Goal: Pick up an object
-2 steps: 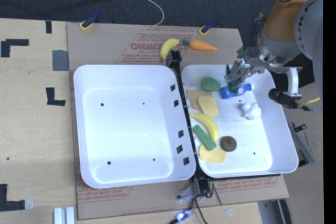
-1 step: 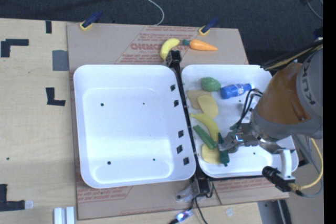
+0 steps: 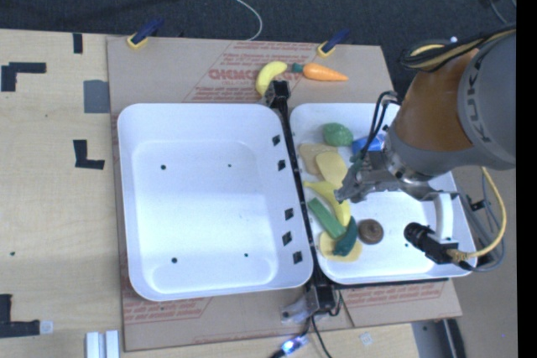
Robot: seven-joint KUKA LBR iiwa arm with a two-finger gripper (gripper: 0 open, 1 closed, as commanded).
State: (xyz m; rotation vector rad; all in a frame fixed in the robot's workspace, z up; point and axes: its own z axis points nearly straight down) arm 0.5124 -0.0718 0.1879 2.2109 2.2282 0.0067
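The right bin [image 3: 436, 262] holds a heap of toy food along its left wall: pale yellow pieces [image 3: 329, 166], a green lump [image 3: 337, 133], a brown disc [image 3: 370, 230]. These look light, stiff and slick; the disc, lying apart, seems easiest to pinch across. The hand [image 3: 351, 189] hovers over the heap; I cannot tell its spread.

Red print runs across the cardboard sheet [image 3: 243, 71] under the two bins, just above the left bin, and it reads "CHUNGHONG" as best I can make out, with the last letters hidden by a yellow banana [image 3: 270, 76]. More red lettering sits on the same sheet along its lower edge, too small to read. White letters on the grey arm [image 3: 487, 109] spell part of "KUKA", cut by the frame.
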